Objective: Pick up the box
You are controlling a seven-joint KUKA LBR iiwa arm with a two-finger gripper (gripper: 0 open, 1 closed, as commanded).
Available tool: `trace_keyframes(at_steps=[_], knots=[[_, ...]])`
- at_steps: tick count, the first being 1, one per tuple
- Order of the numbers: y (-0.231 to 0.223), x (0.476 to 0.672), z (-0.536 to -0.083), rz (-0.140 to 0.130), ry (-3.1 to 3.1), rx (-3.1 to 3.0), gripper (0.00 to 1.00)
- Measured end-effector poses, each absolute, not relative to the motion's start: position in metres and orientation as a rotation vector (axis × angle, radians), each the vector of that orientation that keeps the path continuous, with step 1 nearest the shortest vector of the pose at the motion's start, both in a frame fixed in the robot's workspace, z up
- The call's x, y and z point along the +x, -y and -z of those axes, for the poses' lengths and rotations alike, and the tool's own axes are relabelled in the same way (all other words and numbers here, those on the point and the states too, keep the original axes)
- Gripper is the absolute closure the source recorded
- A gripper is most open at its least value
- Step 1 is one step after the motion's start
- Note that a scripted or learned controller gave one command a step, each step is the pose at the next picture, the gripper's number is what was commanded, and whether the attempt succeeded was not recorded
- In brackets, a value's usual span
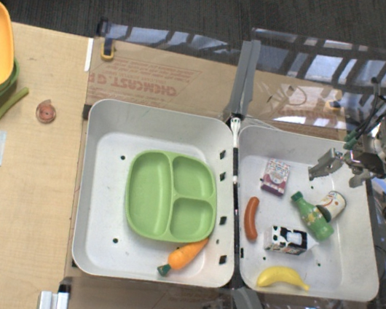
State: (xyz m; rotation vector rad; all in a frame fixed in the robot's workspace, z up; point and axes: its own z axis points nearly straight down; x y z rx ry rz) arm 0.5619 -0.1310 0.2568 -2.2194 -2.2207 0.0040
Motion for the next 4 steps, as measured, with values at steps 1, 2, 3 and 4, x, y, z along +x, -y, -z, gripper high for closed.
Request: trace_keyframes(at_steps=[1, 2, 3, 4], knots=[[0.101, 0.634, -0.14, -0.003, 2.3, -2.138, 0.0], [0.099, 0.638, -0.091, -0.003, 2.122, -2.314, 0.0], [0.1, 0.637, -0.1, -0.005, 2.118, -2.316, 1.0], [0.041, 0.659, -0.203, -0.003, 2.151, -2.29, 1.0]])
